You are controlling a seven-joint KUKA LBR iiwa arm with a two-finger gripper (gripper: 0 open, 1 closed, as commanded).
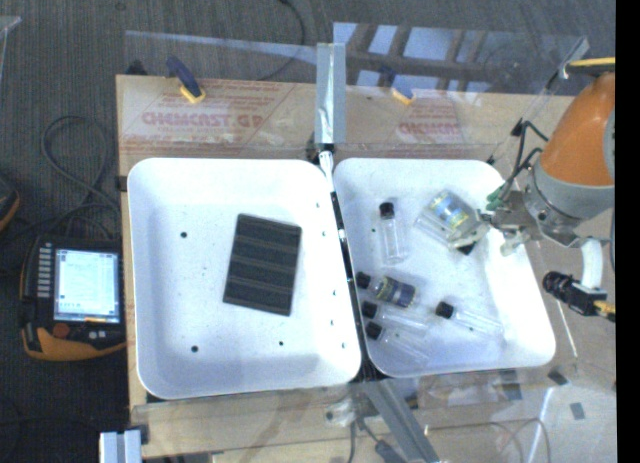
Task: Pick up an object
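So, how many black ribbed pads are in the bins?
1. The black ribbed pad lies flat near the middle of the left bin. The right bin holds clear vials instead.

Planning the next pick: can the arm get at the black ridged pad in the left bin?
Probably yes: the black ridged pad lies flat and alone, nothing over it, though the arm sits beyond the right bin.

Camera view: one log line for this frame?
arm at right bin right edge | gripper beside clear packet | grasp unconfirmed | black pad in left bin
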